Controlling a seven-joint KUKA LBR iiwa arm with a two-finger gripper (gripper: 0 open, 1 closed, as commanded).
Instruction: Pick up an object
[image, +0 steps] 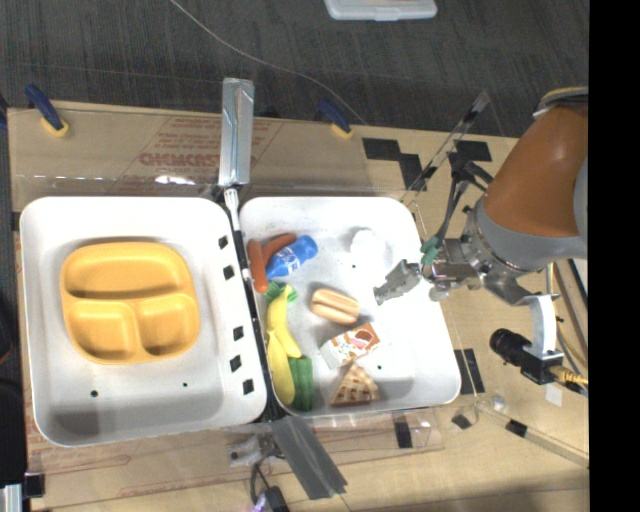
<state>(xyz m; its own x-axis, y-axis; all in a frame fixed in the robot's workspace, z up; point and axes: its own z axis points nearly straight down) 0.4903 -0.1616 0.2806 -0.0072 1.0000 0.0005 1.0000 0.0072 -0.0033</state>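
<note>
The right bin (437, 352) holds several toy foods. A red sausage (260, 260) and a blue bottle (292, 256) lie at its back left. A hot dog in a bun (334, 304) sits in the middle. Along the left wall lie a yellow banana (280, 330) and a green piece (300, 378). A small printed packet (351, 345) and a pizza slice (354, 386) lie toward the front. A pale white object (362, 241) rests at the back. My gripper (393, 285) hangs over the bin's right part, right of the hot dog and apart from it, with no object seen in it.
The left bin (40, 300) holds a yellow divided tray (130, 300). A metal divider post (236, 130) stands behind the seam between the bins. The arm comes in over the right bin's right rim.
</note>
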